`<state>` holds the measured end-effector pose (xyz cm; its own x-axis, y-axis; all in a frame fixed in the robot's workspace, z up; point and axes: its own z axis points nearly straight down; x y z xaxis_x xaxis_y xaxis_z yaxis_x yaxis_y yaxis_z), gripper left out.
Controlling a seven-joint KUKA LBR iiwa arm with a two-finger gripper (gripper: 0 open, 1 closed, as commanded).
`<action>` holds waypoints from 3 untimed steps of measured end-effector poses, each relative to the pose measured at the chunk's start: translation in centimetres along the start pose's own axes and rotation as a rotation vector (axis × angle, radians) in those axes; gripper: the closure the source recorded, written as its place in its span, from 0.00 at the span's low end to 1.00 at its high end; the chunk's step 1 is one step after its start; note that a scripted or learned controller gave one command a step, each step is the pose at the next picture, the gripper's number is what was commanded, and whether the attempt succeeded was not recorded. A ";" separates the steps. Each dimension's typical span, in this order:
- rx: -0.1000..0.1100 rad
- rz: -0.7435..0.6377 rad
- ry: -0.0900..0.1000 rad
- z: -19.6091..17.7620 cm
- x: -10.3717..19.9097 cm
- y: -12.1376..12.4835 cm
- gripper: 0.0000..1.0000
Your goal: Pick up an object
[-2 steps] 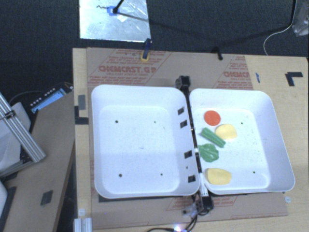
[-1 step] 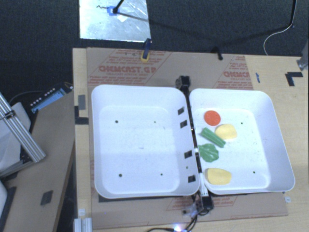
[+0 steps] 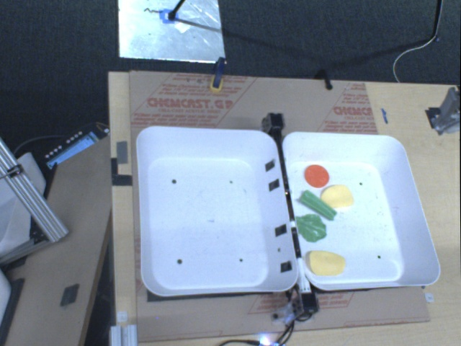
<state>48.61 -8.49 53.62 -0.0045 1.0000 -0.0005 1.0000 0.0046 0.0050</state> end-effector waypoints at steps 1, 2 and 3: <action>0.001 0.008 -0.002 0.1 -5.9 0.0 1.00; 0.018 -0.007 0.004 17.8 3.3 2.9 1.00; -0.008 0.005 -0.003 8.1 -0.4 3.6 1.00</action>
